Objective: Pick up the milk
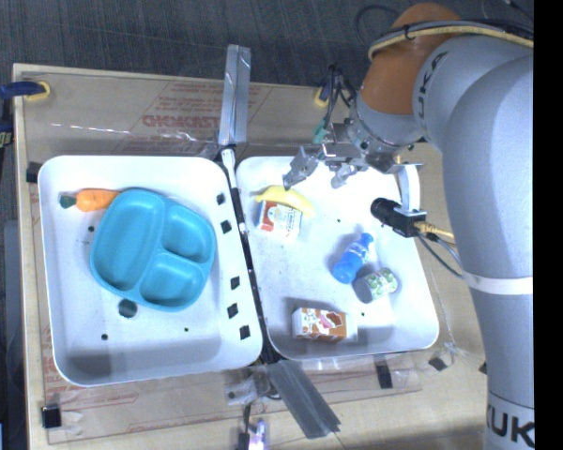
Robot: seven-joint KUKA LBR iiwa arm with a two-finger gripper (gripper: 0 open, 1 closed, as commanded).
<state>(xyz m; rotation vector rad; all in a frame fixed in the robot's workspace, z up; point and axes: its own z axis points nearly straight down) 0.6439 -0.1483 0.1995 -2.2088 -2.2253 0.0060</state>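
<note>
A: Lying in the right bin (422,317), the milk (280,218) sat beside a banana (283,198).

B: A light, stiff, crushable carton; flat sides suited gripping. The tool (321,165) hung open, empty.

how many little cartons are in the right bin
2. One carton lies near the right bin's upper left corner, next to the banana and just below the hand. The other carton lies by the bin's near edge. None looks hidden.

Robot lab / test cell.
Big industrial arm (469,139) over a wood bench (122,111) w/ clamps (19,90), 2 white bins (141,359) of toy food, dark carpet (169,7) below.
</note>
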